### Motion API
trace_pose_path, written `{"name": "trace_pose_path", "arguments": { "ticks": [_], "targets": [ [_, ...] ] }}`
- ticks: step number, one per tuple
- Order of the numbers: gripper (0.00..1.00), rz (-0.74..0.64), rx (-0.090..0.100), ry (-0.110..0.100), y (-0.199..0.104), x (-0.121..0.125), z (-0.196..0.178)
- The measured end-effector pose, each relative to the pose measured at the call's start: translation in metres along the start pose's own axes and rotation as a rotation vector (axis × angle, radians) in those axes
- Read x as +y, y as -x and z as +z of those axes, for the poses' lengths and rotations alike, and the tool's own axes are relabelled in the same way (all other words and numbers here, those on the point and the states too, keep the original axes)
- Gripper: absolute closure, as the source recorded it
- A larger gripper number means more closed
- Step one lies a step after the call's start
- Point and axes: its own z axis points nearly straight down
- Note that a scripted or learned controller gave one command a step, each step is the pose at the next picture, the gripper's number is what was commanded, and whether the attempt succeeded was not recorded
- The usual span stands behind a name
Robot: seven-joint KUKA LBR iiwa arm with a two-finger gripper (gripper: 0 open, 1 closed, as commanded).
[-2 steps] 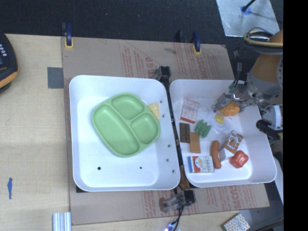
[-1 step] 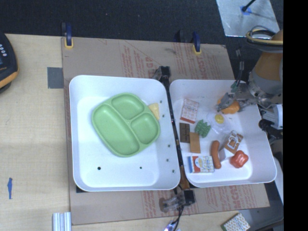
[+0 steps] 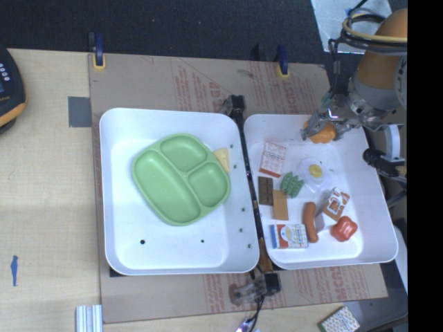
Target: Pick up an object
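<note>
While the grey arm's two-finger gripper [image 3: 322,127] sits over the far edge of the right white bin [image 3: 370,253], a small orange rounded object [image 3: 322,136] shows between its fingers, pinched there just above the bin floor. Below it lie a red-and-white printed packet [image 3: 273,159], a knobbly green toy [image 3: 291,184], a brown flat rectangle [image 3: 279,205], a smooth brown sausage [image 3: 310,222], a glossy red pepper [image 3: 343,228] and a small printed carton [image 3: 288,236], all well apart from the gripper. A pale green three-compartment plastic plate [image 3: 180,178] fills the left white bin [image 3: 173,258].
</note>
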Motion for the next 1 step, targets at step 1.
{"name": "trace_pose_path", "arguments": {
  "ticks": [1],
  "targets": [
    [1.0,-0.001,0.001,-0.004,-0.0463,-0.0005,-0.0161]
  ]
}}
